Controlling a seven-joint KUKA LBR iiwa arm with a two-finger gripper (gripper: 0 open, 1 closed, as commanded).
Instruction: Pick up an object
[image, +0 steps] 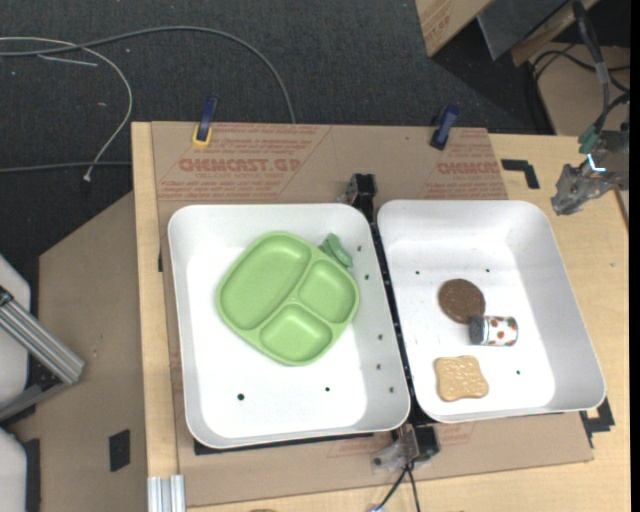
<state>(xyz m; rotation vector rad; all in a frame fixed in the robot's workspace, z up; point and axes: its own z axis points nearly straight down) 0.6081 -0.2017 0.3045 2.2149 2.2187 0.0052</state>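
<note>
Dark carpet surrounds your desk (160, 300), which carries two white bins. Your left bin (200, 400) holds a green tray (287, 298). Your right bin (540, 260) holds a brown disc (461, 299), a small can (497, 330) touching it, and a cracker (461, 378) near the front edge. Your tool (578, 185) hangs off the desk's far right corner; whether it is clenched or released, you cannot tell. Nothing looks grasped, so the approach is not yet begun. Next, you would need to come over the right bin and descend on one item.
</note>
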